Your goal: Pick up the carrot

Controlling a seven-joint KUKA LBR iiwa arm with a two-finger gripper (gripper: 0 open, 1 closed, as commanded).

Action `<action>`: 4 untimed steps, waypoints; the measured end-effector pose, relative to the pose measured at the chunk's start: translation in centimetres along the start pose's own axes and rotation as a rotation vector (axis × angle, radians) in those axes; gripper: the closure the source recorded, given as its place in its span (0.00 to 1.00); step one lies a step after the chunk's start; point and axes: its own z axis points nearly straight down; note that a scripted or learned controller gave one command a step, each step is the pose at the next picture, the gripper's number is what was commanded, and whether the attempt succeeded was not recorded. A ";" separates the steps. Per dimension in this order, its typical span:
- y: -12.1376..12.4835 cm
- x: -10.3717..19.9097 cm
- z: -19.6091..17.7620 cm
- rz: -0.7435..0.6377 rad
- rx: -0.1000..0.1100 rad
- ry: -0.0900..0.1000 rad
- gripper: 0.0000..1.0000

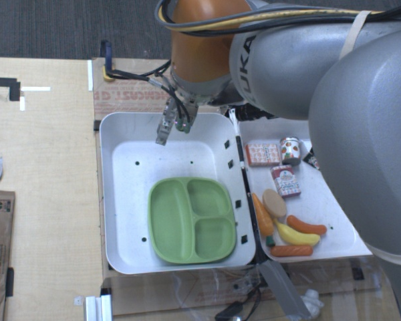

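The carrot point(261, 214) lies in the right bin point(334, 236), just right of the green tray point(190, 228), pointing up-and-down. The tool point(168, 127) hangs above the tray, up-left of the carrot, holding nothing; I cannot tell how open it is.

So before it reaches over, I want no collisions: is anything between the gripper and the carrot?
Yes. The gripper hangs over the left bin; the bins' adjoining walls separate it from the carrot in the right bin.

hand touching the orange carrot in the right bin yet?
Apart. The camera view shows the hand over the far end of the left white bin, while the orange carrot lies in the right white bin, with the bins' walls between them.
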 end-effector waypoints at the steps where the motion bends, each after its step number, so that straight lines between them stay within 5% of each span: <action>1: -10.2 -0.8 -3.3 0.442 0.001 0.000 1.00; 2: -12.9 -4.0 -8.4 0.472 0.000 -0.002 1.00; 3: -8.5 -0.2 7.9 0.278 0.000 0.000 1.00; 4: -8.2 0.5 -11.4 0.525 0.001 -0.001 1.00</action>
